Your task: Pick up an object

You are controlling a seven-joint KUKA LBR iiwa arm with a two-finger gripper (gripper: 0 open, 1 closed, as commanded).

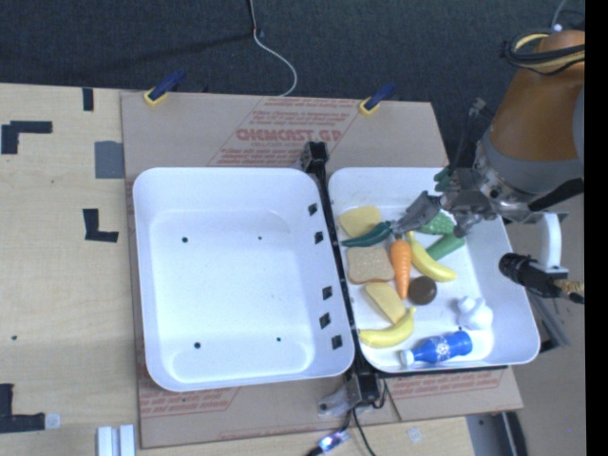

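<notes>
The right bin (pixel 513 350) holds a pile of toy food. An orange carrot (pixel 401 265) lies upright in the picture beside a slice of toast (pixel 370 265). Near them are a yellow banana (pixel 389 332), a cheese wedge (pixel 383 299), a brown round piece (pixel 422 292), a pale yellow piece (pixel 358 221), a green item (pixel 442 236), a blue bottle (pixel 439 347) and a small white object (pixel 472 312). My gripper (pixel 419 213) hangs over the bin's upper middle, just above the carrot's top and the green item, fingers spread and open with nothing between them.
The left bin (pixel 152 255) lies beside it, sharing a black-clipped divider (pixel 328 255). Both sit on a cardboard sheet (pixel 285 131) on the wooden bench. The arm's orange and grey body (pixel 537 112) looms over the right bin's far right corner.
</notes>
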